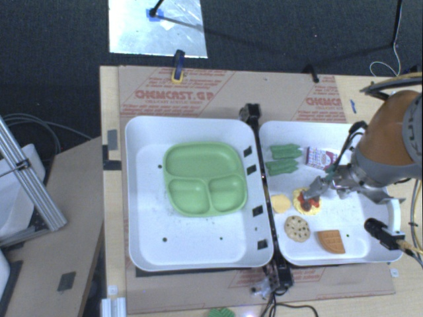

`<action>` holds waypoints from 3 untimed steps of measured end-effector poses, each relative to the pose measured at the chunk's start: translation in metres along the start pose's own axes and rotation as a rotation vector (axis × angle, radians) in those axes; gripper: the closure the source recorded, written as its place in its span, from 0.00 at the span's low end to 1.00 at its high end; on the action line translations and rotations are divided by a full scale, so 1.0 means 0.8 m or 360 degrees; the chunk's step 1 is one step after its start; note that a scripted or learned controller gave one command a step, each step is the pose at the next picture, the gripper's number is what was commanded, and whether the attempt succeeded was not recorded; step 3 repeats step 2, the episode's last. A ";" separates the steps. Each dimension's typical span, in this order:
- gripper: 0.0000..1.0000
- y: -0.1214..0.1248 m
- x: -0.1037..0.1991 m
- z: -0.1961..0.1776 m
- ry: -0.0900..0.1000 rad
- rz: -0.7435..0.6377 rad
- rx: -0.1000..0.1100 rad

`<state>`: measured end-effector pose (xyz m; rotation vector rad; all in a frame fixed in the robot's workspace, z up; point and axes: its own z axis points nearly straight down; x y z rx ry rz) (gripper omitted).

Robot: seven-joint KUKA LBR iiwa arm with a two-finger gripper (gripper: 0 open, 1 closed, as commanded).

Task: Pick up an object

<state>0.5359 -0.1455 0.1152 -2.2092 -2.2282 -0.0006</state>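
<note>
the claw (310, 195) is reaching into the right bin (380, 253) and hanging right over a red and yellow toy (308, 205), its tip seeming to touch it. whether it is spread or pinching cannot be told. a yellow piece (281, 203) is lying just left of the claw, a cookie (297, 228) just below it, an orange wedge (331, 241) below and right, two green pieces (284, 152) above left. judging by this, the descent-to-grasp step is running; next comes closing squarely on the toy and lifting straight up.
</note>
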 end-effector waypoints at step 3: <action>0.00 0.008 -0.022 0.029 -0.0003 0.0021 -0.0016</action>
